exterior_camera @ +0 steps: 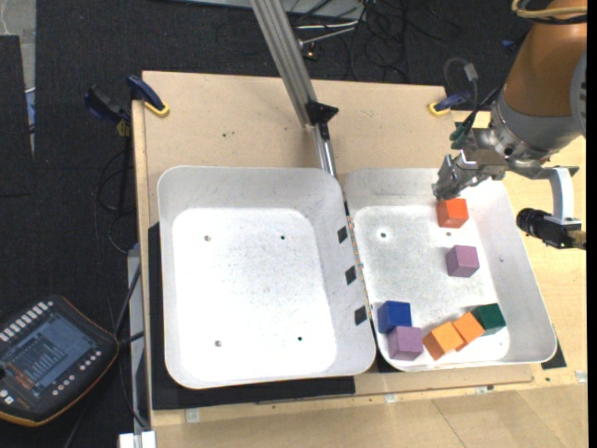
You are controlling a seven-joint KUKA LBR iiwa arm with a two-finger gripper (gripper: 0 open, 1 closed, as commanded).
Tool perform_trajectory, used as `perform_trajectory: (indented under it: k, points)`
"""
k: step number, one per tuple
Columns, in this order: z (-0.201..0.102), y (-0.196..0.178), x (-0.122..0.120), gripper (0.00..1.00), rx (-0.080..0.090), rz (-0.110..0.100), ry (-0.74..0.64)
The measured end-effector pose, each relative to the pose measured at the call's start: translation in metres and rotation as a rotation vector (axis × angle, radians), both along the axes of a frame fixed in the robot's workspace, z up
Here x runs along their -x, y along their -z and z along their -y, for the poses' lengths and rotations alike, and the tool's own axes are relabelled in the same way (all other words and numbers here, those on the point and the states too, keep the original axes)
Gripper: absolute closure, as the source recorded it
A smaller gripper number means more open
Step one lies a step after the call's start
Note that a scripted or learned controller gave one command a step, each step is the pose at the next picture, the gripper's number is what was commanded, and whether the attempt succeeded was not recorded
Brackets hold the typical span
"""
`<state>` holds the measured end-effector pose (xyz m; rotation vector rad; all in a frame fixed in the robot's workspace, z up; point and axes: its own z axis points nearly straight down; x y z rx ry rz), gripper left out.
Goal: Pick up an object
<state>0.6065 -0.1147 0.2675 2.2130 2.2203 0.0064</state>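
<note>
Orange block (453,213) sitting at far end of right bin (528,278), directly under claw (450,188). Claw hovering at block's top edge; finger state impossible to tell. Purple block (462,260) lying nearby.

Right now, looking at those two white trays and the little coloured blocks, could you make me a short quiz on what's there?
1. True or false: every block lies in the right bin.
2. Which block sits nearest the gripper? A) blue block B) orange block C) green block
3. How many purple blocks are there?

Key: 1 true. 2 B. 3 two: one mid-bin, one at the near edge.
</note>
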Motion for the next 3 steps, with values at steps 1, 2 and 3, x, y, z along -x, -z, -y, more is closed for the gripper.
perform_trajectory:
  k: [1,2,3]
  points:
    - [-0.058,-0.003,0.006,1.0,-0.004,-0.007,-0.005]
    - [-0.109,0.015,0.018,1.0,-0.004,-0.01,-0.005]
    - [-0.164,0.027,0.023,1.0,-0.004,-0.009,-0.005]
